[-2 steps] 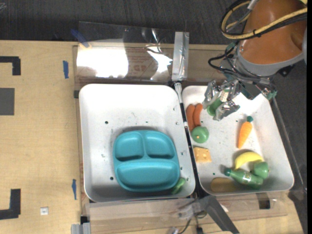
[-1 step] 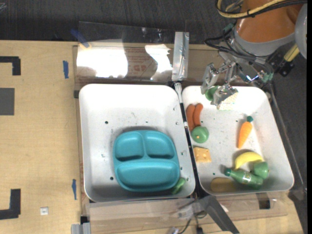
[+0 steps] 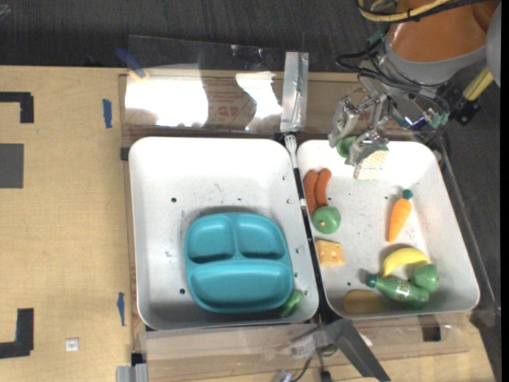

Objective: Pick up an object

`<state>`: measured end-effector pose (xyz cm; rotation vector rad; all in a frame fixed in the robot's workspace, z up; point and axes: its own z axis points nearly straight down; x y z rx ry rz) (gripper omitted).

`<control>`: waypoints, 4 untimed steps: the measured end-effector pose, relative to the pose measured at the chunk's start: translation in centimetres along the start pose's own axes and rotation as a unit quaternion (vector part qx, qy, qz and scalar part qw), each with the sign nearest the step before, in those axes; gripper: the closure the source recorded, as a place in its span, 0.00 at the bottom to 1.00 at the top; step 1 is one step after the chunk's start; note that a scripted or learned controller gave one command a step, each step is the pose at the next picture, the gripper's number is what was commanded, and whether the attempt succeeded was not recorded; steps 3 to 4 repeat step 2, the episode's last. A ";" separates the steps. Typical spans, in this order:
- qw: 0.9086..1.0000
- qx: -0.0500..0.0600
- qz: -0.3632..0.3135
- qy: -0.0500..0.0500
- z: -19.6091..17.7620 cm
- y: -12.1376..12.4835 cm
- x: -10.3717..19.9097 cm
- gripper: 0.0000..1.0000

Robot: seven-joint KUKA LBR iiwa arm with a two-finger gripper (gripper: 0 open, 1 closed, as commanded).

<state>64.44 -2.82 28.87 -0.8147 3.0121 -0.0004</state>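
Wooden table (image 3: 56, 213) below, two white bins side by side. Left bin (image 3: 151, 165) carries a teal tray (image 3: 236, 261). Right bin (image 3: 453, 237) is busy: sausages (image 3: 318, 187), green apple (image 3: 326, 219), cheese (image 3: 330, 253), carrot (image 3: 398, 216), banana (image 3: 402, 259), green bottle (image 3: 398, 288). Up at the right bin's far edge hangs the tool (image 3: 362, 138), beside a pale, speckled piece (image 3: 371, 161); how wide it stands, I cannot tell.
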 end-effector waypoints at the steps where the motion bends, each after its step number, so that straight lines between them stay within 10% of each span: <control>1: 1.000 -0.001 -0.024 0.005 -1.8 -2.9 -1.1 1.00; 4: 1.000 0.001 -0.024 0.000 -3.1 -2.9 -1.4 1.00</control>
